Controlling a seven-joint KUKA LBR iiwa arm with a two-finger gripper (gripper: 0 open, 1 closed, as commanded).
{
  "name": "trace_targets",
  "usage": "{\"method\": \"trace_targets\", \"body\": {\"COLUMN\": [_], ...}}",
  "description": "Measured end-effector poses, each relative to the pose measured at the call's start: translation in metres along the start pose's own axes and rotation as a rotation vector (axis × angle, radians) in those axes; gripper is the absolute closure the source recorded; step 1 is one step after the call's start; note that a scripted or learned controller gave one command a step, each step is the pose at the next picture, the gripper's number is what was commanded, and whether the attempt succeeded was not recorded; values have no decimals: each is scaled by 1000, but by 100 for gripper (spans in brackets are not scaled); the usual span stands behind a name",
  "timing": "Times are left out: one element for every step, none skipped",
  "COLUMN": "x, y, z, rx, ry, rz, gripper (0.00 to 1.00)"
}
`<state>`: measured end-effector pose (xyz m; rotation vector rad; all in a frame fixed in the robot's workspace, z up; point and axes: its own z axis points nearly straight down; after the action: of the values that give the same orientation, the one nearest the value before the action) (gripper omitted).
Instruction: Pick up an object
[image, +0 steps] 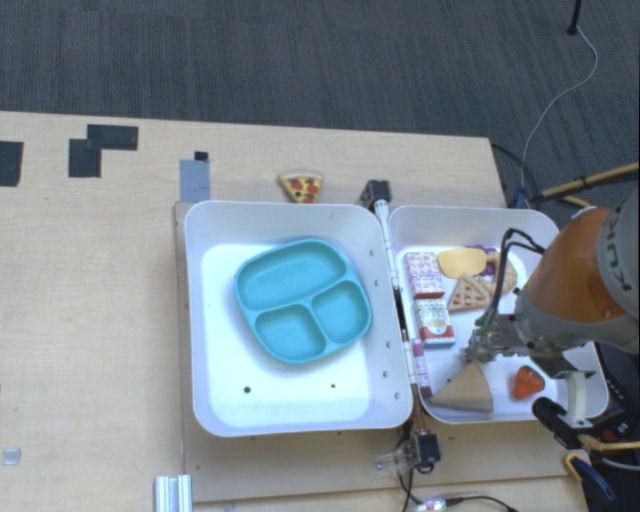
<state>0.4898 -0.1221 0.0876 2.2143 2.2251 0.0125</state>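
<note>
My gripper (484, 346) is low in the right bin (470, 215), just above a tan wedge (465, 390) lying near the bin's front wall. The arm's orange band (568, 275) covers the bin's right part. Left of the gripper lies a red-and-white carton (428, 300). Behind it are a yellow rounded piece (461, 262) and a waffle-patterned triangle (468, 295). A small red-orange piece (527, 383) rests to the right of the wedge. Nothing shows as held.
The left bin (215, 400) holds a blue divided plate (302, 300). A toy pizza slice (300, 187) lies on the bench behind the bins. Cables run along the right side and the front edge.
</note>
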Motion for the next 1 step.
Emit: {"method": "trace_targets", "body": {"x": [-2], "y": [0], "z": [0], "rx": [-2], "ry": [-5], "rz": [2], "gripper": [0]}}
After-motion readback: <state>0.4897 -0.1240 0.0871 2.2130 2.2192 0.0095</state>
